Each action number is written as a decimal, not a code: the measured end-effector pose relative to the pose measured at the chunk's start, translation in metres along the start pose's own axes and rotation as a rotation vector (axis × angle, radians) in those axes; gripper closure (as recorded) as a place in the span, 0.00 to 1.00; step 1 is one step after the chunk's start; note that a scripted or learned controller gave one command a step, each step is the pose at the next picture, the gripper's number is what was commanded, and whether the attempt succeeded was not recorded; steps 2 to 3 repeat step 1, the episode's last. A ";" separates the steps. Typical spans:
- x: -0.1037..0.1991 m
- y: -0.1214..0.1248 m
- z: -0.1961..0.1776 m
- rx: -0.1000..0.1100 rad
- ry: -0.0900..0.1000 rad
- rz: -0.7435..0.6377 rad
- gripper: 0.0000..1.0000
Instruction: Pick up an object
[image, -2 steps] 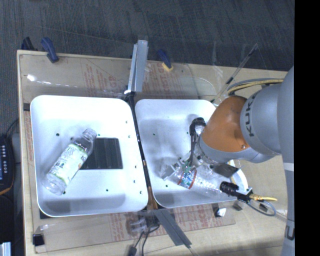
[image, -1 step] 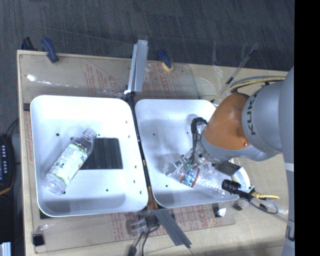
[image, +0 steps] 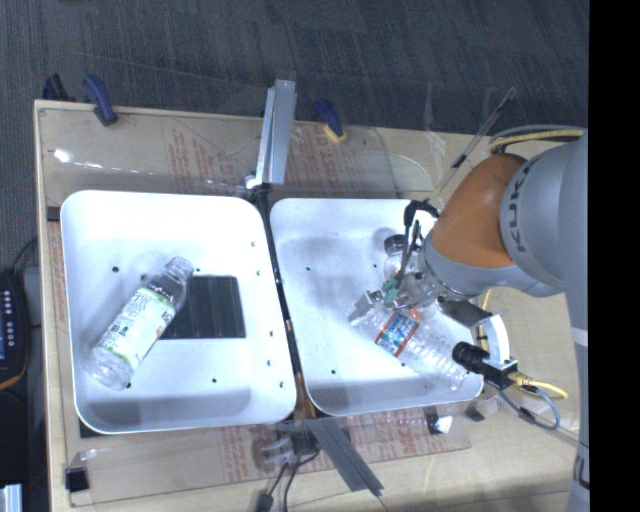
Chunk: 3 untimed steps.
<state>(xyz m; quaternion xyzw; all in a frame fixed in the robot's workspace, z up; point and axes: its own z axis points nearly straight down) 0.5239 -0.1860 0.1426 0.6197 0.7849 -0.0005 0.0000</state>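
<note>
A clear plastic bottle with a red and blue label (image: 412, 340) lies on its side in the right bin (image: 320, 300), towards its near right corner. My gripper (image: 390, 293) hangs low over the upper left end of this bottle, at or just above it. The grey arm with its orange band (image: 475, 235) reaches in from the right and hides part of the bin behind it. A small clear object (image: 391, 243) sits just beyond the gripper. In the left bin (image: 90, 230) lie a clear bottle with a white and green label (image: 140, 322) and a flat black object (image: 208, 307).
A dark divider (image: 282, 300) runs between the two bins. A metal bar (image: 274, 130) stands up at the back between them. Blue clamps (image: 100, 100) hold the far bench edge. Cables and a yellow connector (image: 510, 375) trail at the right bin's near right corner.
</note>
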 end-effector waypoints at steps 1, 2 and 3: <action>-0.023 0.061 -0.042 0.000 0.001 -0.041 1.00; -0.023 0.061 -0.042 0.000 0.001 -0.041 1.00; -0.023 0.061 -0.042 0.000 0.001 -0.041 1.00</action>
